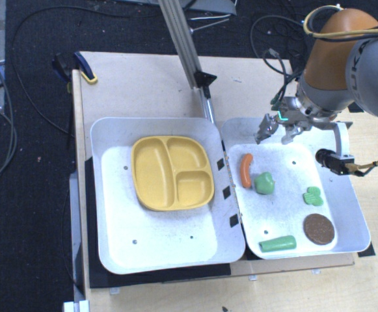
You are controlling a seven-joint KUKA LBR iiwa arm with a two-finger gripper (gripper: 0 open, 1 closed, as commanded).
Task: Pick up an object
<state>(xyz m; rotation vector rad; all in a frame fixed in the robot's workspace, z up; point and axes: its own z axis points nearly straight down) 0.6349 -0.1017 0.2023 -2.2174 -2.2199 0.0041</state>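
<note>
My gripper (278, 132) hangs over the far edge of the right bin (345, 203), with its two fingers spread apart and nothing between them. Below and to its left an orange sausage-shaped piece (246, 169) lies in that bin. Next to it sits a round green piece (264, 184). Farther right is a small green leafy piece (313, 196), with a brown round disc (319, 229) in front of it. A green cylinder (278, 244) lies near the bin's front edge.
The left bin (110, 200) holds a yellow divided plate (173, 172). A slanted metal pole (182, 34) runs from the top of the view down to the gap between the bins. Cables lie on the dark floor around the bench.
</note>
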